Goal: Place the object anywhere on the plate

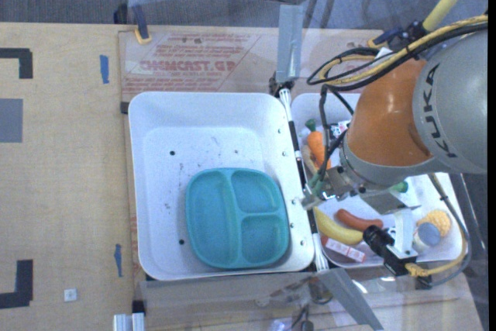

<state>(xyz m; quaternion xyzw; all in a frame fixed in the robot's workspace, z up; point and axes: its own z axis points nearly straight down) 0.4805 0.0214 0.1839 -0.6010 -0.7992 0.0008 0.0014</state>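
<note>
A teal plate (236,218) with three compartments lies in the front part of the left bin (155,128), with nothing on it. My gripper (324,187) hangs over the left side of the right bin (453,194), under the orange wrist band. It is just above an orange carrot (315,145), a yellow banana (335,227) and a red sausage (358,219). The arm's body hides most of the gripper and what is beneath it.
A yellow corn cob (438,222) and a red-and-white packet (345,249) also lie in the right bin, along with small green pieces (310,124). The wall between the two bins (298,167) runs just left of the gripper. Cables loop over the arm.
</note>
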